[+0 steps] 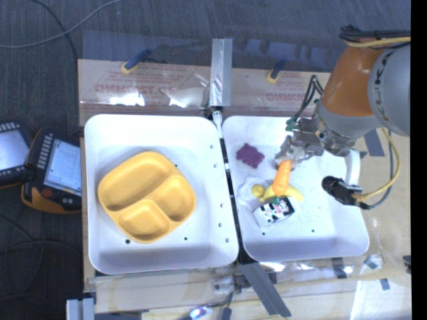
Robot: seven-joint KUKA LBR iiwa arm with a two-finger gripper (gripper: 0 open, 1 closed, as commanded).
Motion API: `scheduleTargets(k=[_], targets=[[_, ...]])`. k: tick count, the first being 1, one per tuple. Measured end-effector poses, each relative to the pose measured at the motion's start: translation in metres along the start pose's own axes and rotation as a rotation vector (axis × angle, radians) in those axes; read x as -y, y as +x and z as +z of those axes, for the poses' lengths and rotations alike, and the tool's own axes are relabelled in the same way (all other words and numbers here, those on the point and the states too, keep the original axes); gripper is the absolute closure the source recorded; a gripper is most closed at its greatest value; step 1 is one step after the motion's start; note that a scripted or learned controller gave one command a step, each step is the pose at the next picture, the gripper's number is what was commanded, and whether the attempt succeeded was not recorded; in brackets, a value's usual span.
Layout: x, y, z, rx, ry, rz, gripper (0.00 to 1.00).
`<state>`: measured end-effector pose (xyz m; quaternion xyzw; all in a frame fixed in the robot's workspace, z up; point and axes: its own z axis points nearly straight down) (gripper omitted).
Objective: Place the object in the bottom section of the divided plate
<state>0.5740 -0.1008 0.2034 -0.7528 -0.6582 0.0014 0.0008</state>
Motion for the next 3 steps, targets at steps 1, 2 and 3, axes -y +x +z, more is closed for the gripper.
scheduleTargets(k=[1,2,3], targets=[[-0.010,0.077,0.008,0.000,0.002,0.207,1.00],[0.051,0.142,-0.038,0.000,0.002,0.196,1.00],[0.081,0.208,-0.001,0.001,0.001,0.250,1.00]])
